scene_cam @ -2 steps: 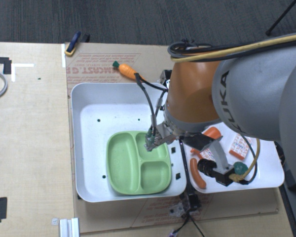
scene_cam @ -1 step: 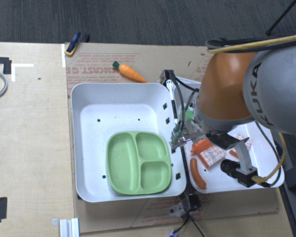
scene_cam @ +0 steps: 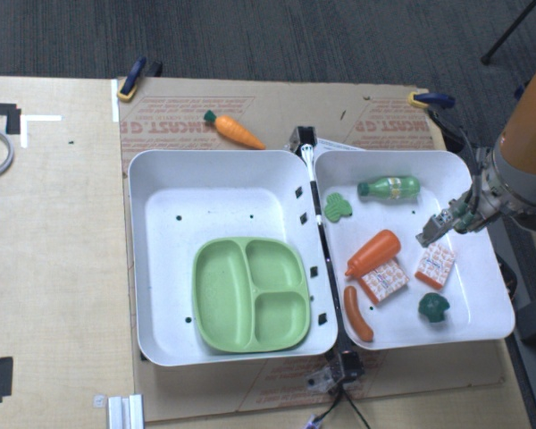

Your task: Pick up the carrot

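Observation:
The carrot [scene_cam: 235,130], orange with a green top, lies on the cardboard behind the left bin [scene_cam: 152,239], outside both bins. My gripper [scene_cam: 431,231] hangs over the right side of the right bin [scene_cam: 482,324], just above a red and white packet [scene_cam: 435,265]. It is far to the right of the carrot and nothing shows in its grasp.
A green divided plate [scene_cam: 250,291] sits in the left bin. The right bin holds a green bottle [scene_cam: 389,187], a light green leafy piece [scene_cam: 338,207], an orange-red bottle [scene_cam: 372,251], a second packet [scene_cam: 383,281], a sausage [scene_cam: 357,314] and a dark broccoli [scene_cam: 433,307].

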`<action>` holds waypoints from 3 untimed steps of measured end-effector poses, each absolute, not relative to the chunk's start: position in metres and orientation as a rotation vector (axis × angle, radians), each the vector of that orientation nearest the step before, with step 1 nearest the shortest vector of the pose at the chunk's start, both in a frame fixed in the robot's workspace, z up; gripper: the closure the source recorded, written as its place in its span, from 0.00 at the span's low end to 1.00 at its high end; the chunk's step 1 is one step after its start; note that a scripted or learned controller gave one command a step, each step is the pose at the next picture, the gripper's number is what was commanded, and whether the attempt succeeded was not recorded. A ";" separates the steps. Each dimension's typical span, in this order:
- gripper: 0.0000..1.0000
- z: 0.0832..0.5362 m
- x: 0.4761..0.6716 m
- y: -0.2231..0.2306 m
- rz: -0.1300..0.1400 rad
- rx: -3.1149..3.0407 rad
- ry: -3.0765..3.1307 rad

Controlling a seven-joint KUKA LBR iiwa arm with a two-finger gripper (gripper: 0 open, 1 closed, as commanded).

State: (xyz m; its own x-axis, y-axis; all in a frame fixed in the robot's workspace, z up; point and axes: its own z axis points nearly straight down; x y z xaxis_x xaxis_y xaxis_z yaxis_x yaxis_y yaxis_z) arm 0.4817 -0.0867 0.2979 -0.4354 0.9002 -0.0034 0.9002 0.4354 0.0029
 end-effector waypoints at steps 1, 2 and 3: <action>1.00 0.192 0.478 -0.016 -0.001 1.986 2.435; 0.00 0.192 0.478 -0.017 -0.001 1.986 2.434; 0.00 0.314 0.509 -0.084 0.000 1.774 2.589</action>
State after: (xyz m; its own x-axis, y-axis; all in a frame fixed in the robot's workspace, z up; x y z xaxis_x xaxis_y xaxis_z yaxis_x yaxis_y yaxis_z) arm 0.5095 -0.0838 0.3145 -0.3609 0.9326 -0.0028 0.9326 0.3609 0.0018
